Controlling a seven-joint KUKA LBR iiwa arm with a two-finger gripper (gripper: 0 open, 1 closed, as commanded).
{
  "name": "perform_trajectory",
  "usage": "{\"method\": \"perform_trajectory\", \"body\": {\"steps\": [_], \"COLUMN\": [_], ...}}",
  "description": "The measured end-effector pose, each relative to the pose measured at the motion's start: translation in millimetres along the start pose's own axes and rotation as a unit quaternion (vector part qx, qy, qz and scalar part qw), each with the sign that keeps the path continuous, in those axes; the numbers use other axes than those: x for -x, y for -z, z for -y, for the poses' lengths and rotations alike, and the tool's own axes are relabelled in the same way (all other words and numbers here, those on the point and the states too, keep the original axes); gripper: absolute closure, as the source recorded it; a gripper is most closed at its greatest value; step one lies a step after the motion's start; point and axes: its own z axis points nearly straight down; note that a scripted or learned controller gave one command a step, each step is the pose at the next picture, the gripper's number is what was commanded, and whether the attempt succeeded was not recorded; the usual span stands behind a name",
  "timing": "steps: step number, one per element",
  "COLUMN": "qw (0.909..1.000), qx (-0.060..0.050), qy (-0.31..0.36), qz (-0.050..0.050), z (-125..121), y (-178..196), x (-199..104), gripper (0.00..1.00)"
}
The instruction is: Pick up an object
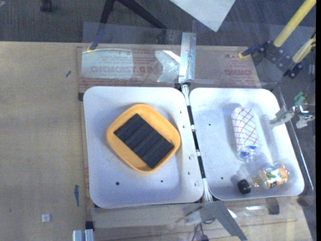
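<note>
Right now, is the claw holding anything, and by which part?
Nothing held that I can see: both bottles lie in the right bin, the yellow dish in the left.

Light wooden bench (40,134) carries two shallow white plastic bins. Left bin (100,185) at 9 o'clock, right bin (215,104) at 3 o'clock, edges touching.

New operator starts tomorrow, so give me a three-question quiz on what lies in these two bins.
1. True or false: the orange dish lies in the right bin.
2. How many bottles are in the right bin?
3. Which bottle has the black cap? A. the checked bottle B. the small bottle

Key: 1. False, it lies in the left bin. 2. Two. 3. B; its cap points toward the left bin.
</note>
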Motion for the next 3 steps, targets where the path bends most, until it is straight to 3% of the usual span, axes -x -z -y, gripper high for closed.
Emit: {"method": "perform_trajectory", "body": {"steps": [1, 2, 3], "qw": [0.9979, 0.9964, 0.9965], "qx": [0.002, 0.013, 0.015], "qy": [0.065, 0.083, 0.082], "qz": [0.001, 0.007, 0.007], "z": [-17.5, -17.7, -18.7], "y": [-137.0, -147.9, -137.8], "x": [-42.0, -55.5, -55.1], "gripper": [0.0, 0.0, 1.0]}}
